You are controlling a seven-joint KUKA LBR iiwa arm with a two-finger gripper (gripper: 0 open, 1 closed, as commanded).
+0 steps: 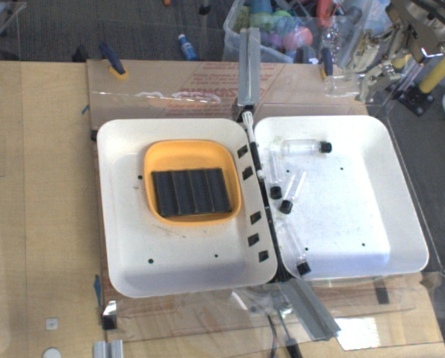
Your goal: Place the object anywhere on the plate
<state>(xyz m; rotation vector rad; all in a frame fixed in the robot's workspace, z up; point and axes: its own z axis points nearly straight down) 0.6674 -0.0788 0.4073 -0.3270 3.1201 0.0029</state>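
Resting flat in the middle of the orange plate (157, 155) is a dark ribbed block (191, 192), lying wholly inside the rim with its ribs running up and down the view. The plate sits in the upper half of the left bin (133, 267), touching the floor of the bin and apart from its walls.

The right bin (357, 222) holds several clear tubes with black caps: one (305, 148) lies near its far edge, and others (290, 189) are bunched close to the wall shared with the left bin.

The gripper (420, 66) stands at the far right corner of the view, beyond the right bin and well apart from the plate and the block. Nothing is seen in its grasp. Whether it is spread or pressed together cannot be told; it is too cluttered there to judge.

Judgement: if the block is the object meant, the placing step appears complete, with the block on the plate and the arm clear of it. The next move calls only for keeping the arm away. If a tube is meant instead, the pick is not yet begun, and it calls for a reach into the right bin near the shared wall
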